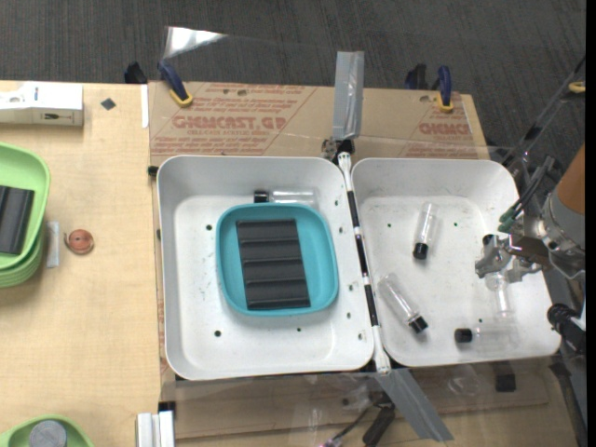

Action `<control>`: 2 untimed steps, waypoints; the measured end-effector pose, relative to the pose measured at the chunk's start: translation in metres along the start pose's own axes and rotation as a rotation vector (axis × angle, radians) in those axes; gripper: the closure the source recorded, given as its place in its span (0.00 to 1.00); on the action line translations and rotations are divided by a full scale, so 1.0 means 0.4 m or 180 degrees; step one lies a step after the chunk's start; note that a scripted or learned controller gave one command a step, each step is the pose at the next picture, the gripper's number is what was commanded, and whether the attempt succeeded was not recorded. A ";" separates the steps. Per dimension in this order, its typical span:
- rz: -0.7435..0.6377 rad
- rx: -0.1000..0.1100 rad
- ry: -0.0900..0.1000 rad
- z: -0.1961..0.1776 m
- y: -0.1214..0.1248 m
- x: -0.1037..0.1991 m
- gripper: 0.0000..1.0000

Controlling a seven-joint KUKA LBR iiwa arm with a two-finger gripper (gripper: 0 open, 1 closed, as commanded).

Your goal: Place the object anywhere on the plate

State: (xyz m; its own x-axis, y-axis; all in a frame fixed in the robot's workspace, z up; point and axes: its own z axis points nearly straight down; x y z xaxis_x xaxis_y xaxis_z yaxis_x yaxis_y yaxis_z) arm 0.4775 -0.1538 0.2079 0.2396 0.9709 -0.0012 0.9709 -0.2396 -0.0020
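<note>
A teal square plate (pixel 277 259) with a black ridged insert lies in the left bin (pixel 186 324). In the right bin (pixel 466 180) lie clear vials with black caps: one upright-slanted vial (pixel 424 229) near the middle, one vial (pixel 402 304) toward the front left, and one vial (pixel 475 332) at the front right. Another clear vial (pixel 282 196) lies behind the plate in the left bin. My gripper (pixel 501 261) hangs low over the right bin's right side, just above a faint clear vial body (pixel 500 296).
The divider between the two bins (pixel 357 250) runs between gripper and plate. On the bench at left are a green tray (pixel 20 214), a white box (pixel 42 105) and a small round brown piece (pixel 80 241). Cardboard (pixel 242 115) lies behind the bins.
</note>
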 end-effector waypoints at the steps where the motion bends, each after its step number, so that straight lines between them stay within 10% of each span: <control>1: -0.0814 0.0006 0.0002 0.009 -0.035 0.142 1.00; 2: -0.1608 0.0004 0.0002 0.043 -0.074 0.303 1.00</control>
State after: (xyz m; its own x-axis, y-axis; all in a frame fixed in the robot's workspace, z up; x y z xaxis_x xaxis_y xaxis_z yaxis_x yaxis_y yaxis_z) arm 0.4780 -0.0291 0.1906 -0.2602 0.9656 0.0008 0.9656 0.2602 -0.0032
